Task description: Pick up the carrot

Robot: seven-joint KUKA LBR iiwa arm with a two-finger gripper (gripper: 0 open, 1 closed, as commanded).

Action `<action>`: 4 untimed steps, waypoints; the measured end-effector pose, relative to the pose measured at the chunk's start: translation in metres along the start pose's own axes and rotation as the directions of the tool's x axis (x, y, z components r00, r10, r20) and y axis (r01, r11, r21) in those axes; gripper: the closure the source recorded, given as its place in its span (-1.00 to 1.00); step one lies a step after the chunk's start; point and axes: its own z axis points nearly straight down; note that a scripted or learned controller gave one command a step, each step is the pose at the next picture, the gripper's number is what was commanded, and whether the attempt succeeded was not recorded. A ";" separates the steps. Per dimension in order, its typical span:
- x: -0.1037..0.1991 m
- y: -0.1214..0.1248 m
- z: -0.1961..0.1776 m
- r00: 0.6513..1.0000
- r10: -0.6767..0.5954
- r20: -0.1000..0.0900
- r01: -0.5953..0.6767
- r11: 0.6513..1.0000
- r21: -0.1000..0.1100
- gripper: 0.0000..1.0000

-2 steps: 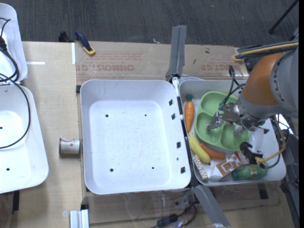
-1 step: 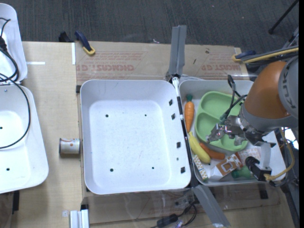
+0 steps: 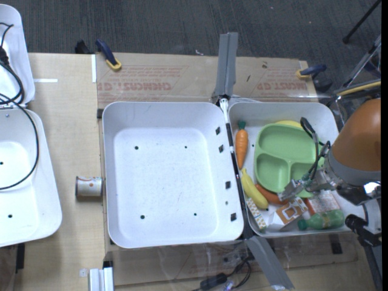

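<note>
Carrot lies at the right bin's left wall; tool hovers apart, its grip state seemingly indiscernible.

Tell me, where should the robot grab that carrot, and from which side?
Around the thick orange middle of the carrot, I'd guess, coming straight down. It lies flat and lengthwise against the right bin's left wall, green top at the far end, so the hand should close along that wall.

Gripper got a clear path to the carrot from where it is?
Probably yes. The carrot lies uncovered along the right bin's left wall, above the banana. The gripper hovers lower right, over the green plate. The nearby wall may crowd the grasp.
</note>
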 end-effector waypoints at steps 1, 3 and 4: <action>0.025 0.098 -0.035 0.991 -0.134 -0.002 0.134 0.991 0.007 -1.00; 0.045 0.017 -0.002 0.980 -0.200 0.005 0.200 0.980 -0.007 -1.00; 0.045 0.017 -0.002 0.980 -0.200 0.004 0.200 0.980 -0.007 -1.00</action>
